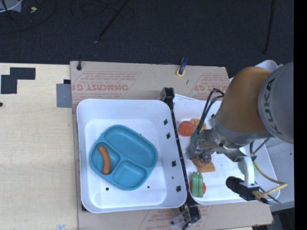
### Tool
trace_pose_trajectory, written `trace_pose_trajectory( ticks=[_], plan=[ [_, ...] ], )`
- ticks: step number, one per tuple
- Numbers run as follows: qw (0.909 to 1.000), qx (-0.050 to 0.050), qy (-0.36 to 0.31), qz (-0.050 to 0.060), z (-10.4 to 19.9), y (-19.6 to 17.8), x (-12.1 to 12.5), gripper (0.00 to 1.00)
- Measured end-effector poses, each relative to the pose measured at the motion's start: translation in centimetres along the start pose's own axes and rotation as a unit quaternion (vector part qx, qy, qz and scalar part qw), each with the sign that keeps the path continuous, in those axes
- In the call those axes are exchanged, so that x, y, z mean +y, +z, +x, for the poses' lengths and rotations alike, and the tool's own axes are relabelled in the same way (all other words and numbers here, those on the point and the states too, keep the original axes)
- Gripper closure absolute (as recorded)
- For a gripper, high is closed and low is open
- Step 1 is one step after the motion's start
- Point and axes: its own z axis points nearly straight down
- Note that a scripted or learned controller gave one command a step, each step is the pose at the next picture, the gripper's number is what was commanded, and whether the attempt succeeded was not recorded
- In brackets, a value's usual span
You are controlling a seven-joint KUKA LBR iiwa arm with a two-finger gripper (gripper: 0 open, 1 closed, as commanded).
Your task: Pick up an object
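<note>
The hand (200,150) is down in the right bin (225,195), over a tan flat piece (206,166); I cannot tell its state. Just beyond sits a red tomato (185,127), nearer the front a green item (196,183).

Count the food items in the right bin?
4 visible: a tomato near the divider, an orange piece beside it, a cracker under the gripper, a green item at the near edge. The arm may hide more.
</note>
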Motion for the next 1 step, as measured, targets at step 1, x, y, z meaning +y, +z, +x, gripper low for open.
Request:
trace_pose_trajectory(
  ticks=[1],
  plan=[
    [1.0000, 0.000, 0.000, -0.001, -1.00, -0.56, 0.82, 1.00]
  ],
)
